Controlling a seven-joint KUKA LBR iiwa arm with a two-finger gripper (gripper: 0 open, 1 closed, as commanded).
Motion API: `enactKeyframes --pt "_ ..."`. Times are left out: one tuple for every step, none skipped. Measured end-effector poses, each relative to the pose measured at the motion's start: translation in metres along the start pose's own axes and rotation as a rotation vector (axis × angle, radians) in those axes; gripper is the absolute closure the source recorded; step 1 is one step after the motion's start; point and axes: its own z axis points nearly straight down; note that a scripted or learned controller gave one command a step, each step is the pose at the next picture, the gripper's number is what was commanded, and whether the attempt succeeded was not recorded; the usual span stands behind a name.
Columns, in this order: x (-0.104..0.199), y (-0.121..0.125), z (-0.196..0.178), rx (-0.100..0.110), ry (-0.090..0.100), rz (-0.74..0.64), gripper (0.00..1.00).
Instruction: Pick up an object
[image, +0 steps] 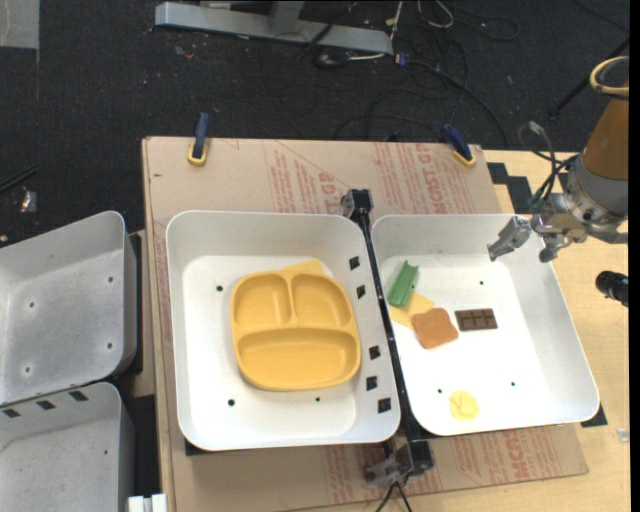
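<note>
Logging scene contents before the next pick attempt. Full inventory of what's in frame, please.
bins: 2, white, side by side on the bench
divided plate: 1, yellow, middle of the left bin
green piece: 1, green, right bin near its left wall, upper part
tan slice: 1, orange-brown, right bin, centre-left
chocolate bar: 1, dark brown, right bin, just right of the tan slice
yellow piece: 1, pale yellow, right bin, near the front edge
clamps: 2, blue and yellow, back edge of the board
spare trays: 2, white, at the far left
arm: 1, grey with orange band, at the right
gripper: 1, grey, above the right bin's far right corner, holding nothing
</note>
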Motion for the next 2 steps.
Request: enactKeyframes --pt "0.003 -0.007 0.059 0.003 0.001 0.002 0.0" --pt "0.003 -0.007 0.105 0.0 0.0 0.001 0.0"
